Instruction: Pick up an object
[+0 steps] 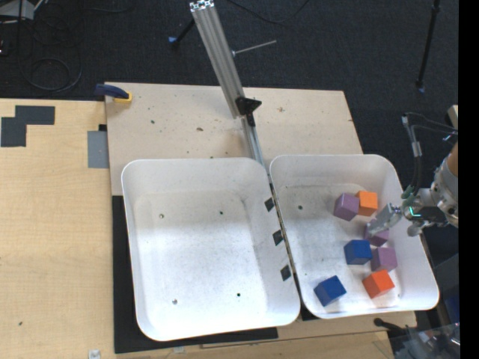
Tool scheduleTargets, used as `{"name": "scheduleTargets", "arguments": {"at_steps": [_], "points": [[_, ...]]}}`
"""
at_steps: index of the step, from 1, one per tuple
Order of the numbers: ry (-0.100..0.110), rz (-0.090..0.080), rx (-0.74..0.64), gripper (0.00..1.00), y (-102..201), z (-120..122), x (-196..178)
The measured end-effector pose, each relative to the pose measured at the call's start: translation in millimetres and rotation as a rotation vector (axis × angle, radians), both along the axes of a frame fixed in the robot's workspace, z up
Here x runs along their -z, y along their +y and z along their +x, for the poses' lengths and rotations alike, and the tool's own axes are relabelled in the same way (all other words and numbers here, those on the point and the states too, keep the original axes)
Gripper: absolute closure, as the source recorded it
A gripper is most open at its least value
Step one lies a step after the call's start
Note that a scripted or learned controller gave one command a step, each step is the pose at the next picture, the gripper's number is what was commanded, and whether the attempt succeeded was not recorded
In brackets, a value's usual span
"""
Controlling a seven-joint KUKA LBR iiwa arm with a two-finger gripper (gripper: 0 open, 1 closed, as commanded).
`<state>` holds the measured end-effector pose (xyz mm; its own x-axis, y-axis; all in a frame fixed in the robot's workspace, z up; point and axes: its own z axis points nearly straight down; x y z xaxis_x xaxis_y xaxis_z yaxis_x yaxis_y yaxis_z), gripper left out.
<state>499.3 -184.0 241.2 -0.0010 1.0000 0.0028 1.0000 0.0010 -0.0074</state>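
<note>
claw [388, 219] sits low in the right bin [329, 167], right over a purple block [379, 237]. honestly cannot tell its state. other blocks around it: purple [346, 206], orange [367, 201], blue [358, 251]. nothing lifted yet, so the pick's still to do.

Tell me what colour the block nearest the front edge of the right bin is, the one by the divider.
Blue: the block shows clearly in the camera view.

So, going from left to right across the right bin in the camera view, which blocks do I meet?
Blue block → purple block → blue block → orange block; the remaining blocks overlap in order.
</note>
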Motion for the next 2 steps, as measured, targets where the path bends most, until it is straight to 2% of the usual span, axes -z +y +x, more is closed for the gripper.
{"name": "scheduleTargets", "arguments": {"at_steps": [1, 2], "points": [[-0.005, -0.001, 0.002, 0.0, -0.6, 0.7, -2.1], [0.002, 0.001, 0.002, 0.0, 5.4, 2.2, 60.9]]}}
